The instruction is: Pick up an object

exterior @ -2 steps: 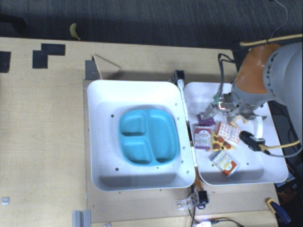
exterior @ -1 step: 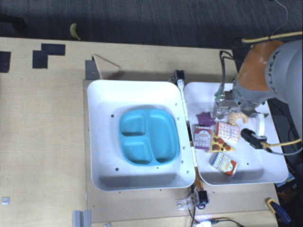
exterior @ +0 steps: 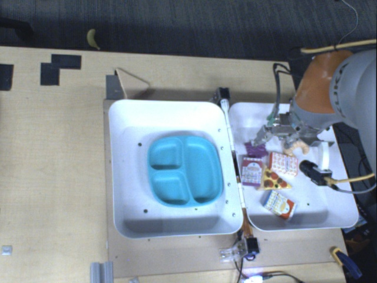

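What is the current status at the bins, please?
Pincer low in right bin, nothing seen held. Small packets clustered just below it. Blue tray in left bin, untouched.

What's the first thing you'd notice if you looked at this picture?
The bright blue tray with three sections, lying in the middle of the left white bin. Next, the colourful little packets clustered in the right bin. Then the big grey arm with its orange band, reaching in from the right above those packets.
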